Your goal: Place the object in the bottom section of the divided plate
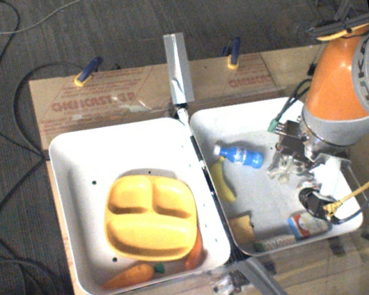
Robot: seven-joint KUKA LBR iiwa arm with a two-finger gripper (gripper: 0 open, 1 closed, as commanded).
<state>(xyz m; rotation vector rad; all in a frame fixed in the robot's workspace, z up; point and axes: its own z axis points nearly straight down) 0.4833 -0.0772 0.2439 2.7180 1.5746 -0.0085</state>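
The yellow divided plate (153,216) lies in the left bin (74,184), with two small sections at the far side and one wide section at the near side. My gripper (285,165) hangs over the middle of the right bin (265,201), just right of a blue bottle (240,156) lying on its side. A yellow banana (222,180) rests against that bin's left wall. Nothing is visibly held in the gripper.
An orange carrot (126,277) and a second one (196,253) poke out from under the plate's near edge. A brown block (242,227) and a small can with a red and blue label (307,224) lie at the right bin's near side. A black cable loop (312,200) hangs below the wrist.
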